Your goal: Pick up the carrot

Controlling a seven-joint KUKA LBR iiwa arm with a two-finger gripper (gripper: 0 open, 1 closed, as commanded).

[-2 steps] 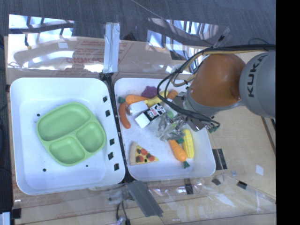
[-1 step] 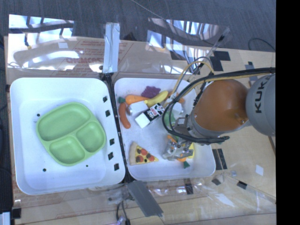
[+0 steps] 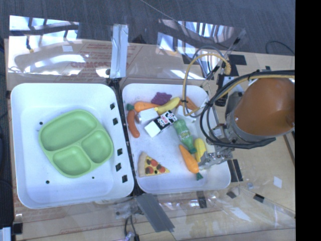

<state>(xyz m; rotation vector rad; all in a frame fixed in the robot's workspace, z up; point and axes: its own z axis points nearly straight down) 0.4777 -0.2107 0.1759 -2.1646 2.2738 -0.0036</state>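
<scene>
Carrot, a short orange plastic toy tapering to a small green tip (image 3: 189, 159), lies in the right-hand shallow white bin (image 3: 150, 182), in its lower right part and close to the near rim. Its long axis runs on a slant, from upper left to lower right, with the green tip at the lower right end. The metal two-finger gripper (image 3: 214, 158) hangs just to the right of the carrot, near that tip, so the toy lies to the gripper's left and slightly below. Whether the fingers are spread or pressed together cannot be told, as they are small and partly masked by cables; nothing is plainly seen between them. A yellow toy banana (image 3: 200, 147) sits between carrot and gripper, touching or nearly touching the carrot's upper flank, and a green plastic bottle (image 3: 182, 132) lies just above. A similar orange toy (image 3: 145, 106) rests near the far rim and could be mistaken for the target.
</scene>
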